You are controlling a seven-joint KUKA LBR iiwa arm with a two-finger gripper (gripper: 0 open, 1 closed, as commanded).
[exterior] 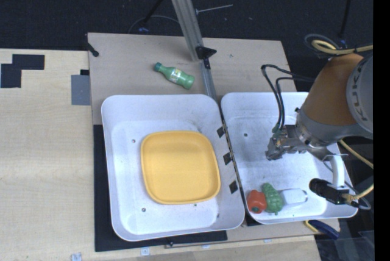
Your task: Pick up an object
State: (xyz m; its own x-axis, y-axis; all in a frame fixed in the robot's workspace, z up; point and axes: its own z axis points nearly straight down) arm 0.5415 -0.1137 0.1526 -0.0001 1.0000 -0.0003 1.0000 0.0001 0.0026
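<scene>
Beside smooth gripper [275,150], bumpy green toy [273,198]

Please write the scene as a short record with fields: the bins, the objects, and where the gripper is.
left bin: holds a yellow plate, lying flat
right bin: red object and green object touching near the front edge; white object beside them
bench behind bins: green bottle lying on its side
gripper: above right bin's middle, apart from the objects

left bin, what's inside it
A yellow plate lies flat inside the left bin. Whatever sits beneath the plate is covered.
</scene>
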